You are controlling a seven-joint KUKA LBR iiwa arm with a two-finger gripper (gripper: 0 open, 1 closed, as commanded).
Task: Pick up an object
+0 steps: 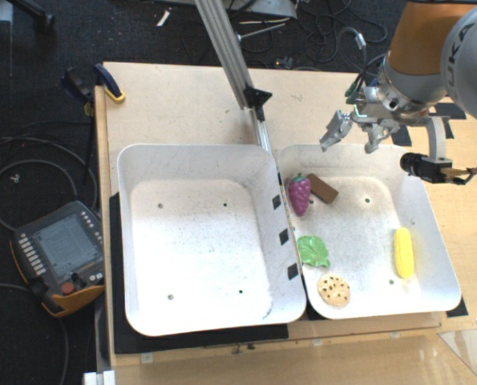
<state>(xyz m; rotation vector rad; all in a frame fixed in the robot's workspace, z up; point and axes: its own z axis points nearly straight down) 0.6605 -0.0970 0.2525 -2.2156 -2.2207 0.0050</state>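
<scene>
Objs [300, 194] unlabelled in rt bin [430, 239]; fingers [334, 131] spread.

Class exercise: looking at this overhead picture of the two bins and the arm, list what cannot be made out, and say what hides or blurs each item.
- Brown block: its left end is hidden behind the purple grapes; what it is cannot be told.
- Arm: cut off by the top and right edges of the camera view.
- Gripper: too small to tell whether its jaws carry anything.
- Handheld controller: screen text too small to read.
- Cookie: its surface detail is blurred.
</scene>
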